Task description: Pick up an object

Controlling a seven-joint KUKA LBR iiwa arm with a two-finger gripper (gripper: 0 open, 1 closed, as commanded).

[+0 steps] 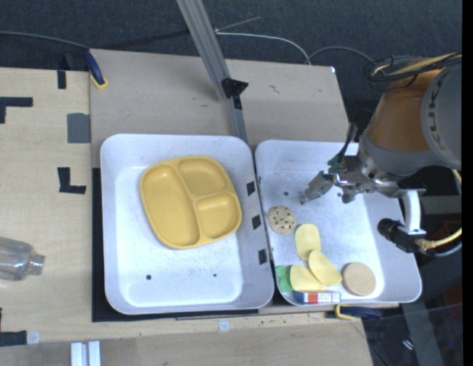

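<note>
Hovering over right bin (389, 284): gripper (322, 187) sitting above bare floor, fingers spread, nothing between them. Approach step judged in hand. Nearest candidate, cookie (281, 219), lying just below-left; yellow pieces (307, 241) beyond. Next move calling for shifting over cookie, descending, closing.

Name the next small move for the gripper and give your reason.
Probably ease the gripper down and toward the cookie in the right bin. It hangs above bare bin floor with nothing between its fingers, and the cookie lies nearest, apart from the yellow pieces, so it looks the easiest grasp.
</note>
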